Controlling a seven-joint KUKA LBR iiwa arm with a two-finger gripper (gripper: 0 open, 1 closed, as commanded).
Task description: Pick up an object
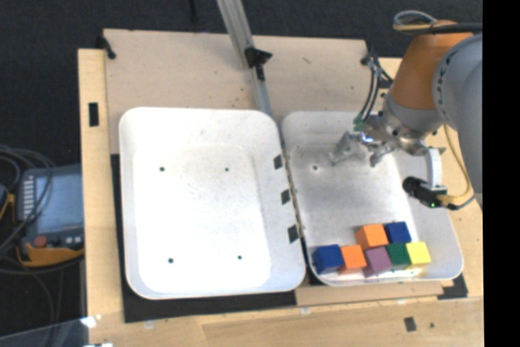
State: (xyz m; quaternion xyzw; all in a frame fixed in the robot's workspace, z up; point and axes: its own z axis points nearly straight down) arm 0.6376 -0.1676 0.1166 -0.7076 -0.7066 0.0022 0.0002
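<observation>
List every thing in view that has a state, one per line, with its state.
end effector: above the far part of the right bin, away from the blocks
blocks: seven, clustered at the right bin's near edge, resting, none lifted
right bin: holds the blocks
left bin: flat on the bench beside the right bin
handheld screen unit: lying left of the bench

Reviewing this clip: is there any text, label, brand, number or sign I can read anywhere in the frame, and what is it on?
None can be read.
The handheld pendant at the left edge has a screen, but whatever it shows is too blurred to read.
The coloured blocks in the right bin have plain faces with no markings visible.
The gripper and the left bin show no legible label.
</observation>
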